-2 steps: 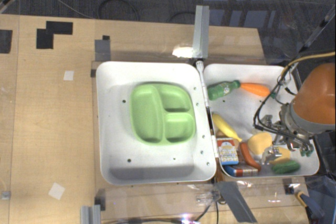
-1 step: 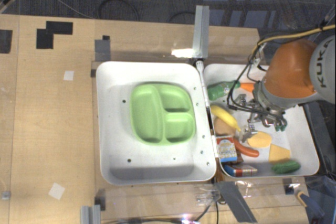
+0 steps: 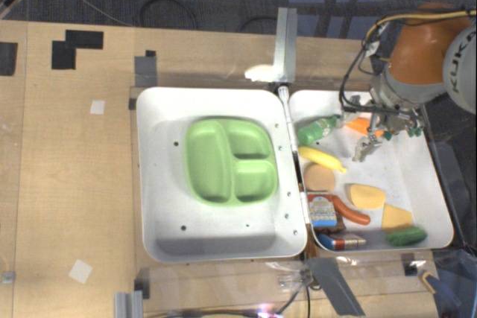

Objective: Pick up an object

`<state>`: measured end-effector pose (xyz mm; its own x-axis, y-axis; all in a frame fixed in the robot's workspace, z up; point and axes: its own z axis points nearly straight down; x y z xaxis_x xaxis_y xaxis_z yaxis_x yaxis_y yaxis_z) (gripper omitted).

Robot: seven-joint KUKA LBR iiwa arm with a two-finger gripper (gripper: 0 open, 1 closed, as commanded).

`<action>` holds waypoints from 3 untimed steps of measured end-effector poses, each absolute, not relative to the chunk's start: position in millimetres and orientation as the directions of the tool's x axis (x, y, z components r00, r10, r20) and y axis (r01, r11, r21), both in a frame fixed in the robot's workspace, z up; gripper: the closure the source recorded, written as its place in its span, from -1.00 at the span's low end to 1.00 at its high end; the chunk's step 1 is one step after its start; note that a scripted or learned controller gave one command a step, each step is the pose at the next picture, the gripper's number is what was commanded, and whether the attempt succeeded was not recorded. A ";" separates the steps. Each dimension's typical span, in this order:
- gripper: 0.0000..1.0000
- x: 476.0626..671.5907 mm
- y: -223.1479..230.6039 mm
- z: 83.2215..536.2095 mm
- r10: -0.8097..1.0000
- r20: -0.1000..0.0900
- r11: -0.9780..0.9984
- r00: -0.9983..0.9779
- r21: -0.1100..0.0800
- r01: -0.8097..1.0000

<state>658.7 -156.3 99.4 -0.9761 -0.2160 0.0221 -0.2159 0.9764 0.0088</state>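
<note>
The wooden tabletop (image 3: 67, 182) is carrying two shallow white bins side by side. The left bin (image 3: 160, 234) is holding a green divided plate (image 3: 229, 161), which is lying flat near its middle with three compartments facing up. The right bin (image 3: 440, 223) is holding a scatter of toy food.

The grey arm (image 3: 425, 56) with its orange band is reaching in from the right and hanging over the upper part of the right bin. Its pincer (image 3: 367, 147) is pointing down toward the bin floor, with its fingers looking narrowly spaced and nothing visible between them. An orange carrot-like piece (image 3: 356, 126) is lying just beside the pincer, partly behind the wrist hardware.

A green bottle-shaped toy (image 3: 317, 130) is lying tilted near the bin's upper left wall. Below it, a yellow banana (image 3: 320, 158) is resting at a slant, touching a round tan piece (image 3: 319, 178). A yellow wedge-like piece (image 3: 368, 196) is sitting near the bin's middle, with a second yellow wedge (image 3: 396, 217) just beside it. A red sausage (image 3: 350, 211) is lying between the wedge and a small blue and red box (image 3: 323, 211). A dark green vegetable (image 3: 406, 237) and a slim dark marker-like stick (image 3: 341, 241) are lying along the lower edge.
</note>
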 end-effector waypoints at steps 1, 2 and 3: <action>-1.00 653.7 -154.5 88.7 -0.175 0.017 0.985 -0.984 0.004 -0.175; -1.00 644.7 -152.7 88.1 -0.109 -0.003 0.994 -0.994 0.002 -0.109; -1.00 602.4 -103.5 90.1 -0.228 -0.011 0.974 -0.974 -0.002 -0.228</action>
<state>602.4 -103.5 90.1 -0.9736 -0.2280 -0.0110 -0.2280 0.9737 -0.0016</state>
